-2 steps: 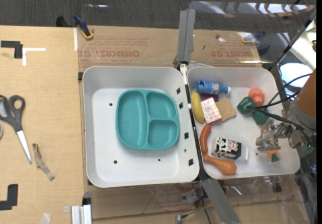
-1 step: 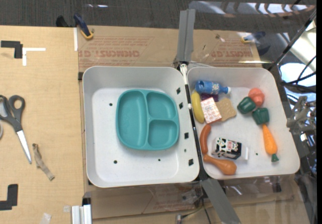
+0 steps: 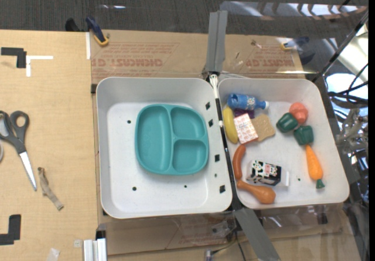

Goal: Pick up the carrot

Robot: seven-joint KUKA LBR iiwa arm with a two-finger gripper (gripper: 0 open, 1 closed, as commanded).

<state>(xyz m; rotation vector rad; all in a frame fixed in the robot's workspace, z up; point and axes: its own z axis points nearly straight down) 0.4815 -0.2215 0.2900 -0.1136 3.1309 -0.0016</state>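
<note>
**Figure. Two white bins on the table, viewed from above at a slant.**

The carrot (image 3: 314,162) lies in the right bin (image 3: 331,132), close along its right wall and towards the near right corner. Its long axis runs roughly from far to near, tilted slightly. The orange body points towards the far edge and the green top towards the near edge.

A green pepper (image 3: 303,134) sits just beyond the carrot's far end, touching it or nearly so. A second green vegetable (image 3: 286,122) and an orange-red tomato-like piece (image 3: 299,111) lie farther back. A black-and-white carton (image 3: 265,172) lies to the carrot's left, with bare bin floor between them.

The bin's left half holds a banana (image 3: 229,125), a blue bottle (image 3: 246,101), a sausage (image 3: 237,160) and other toy food. The left bin (image 3: 111,154) holds a teal divided plate (image 3: 173,138).

The arm enters from the right, so the carrot is judged the nearest item to its entry side. A grasp across the short axis, at mid-body, would likely clear both the pepper and the wall.
</note>
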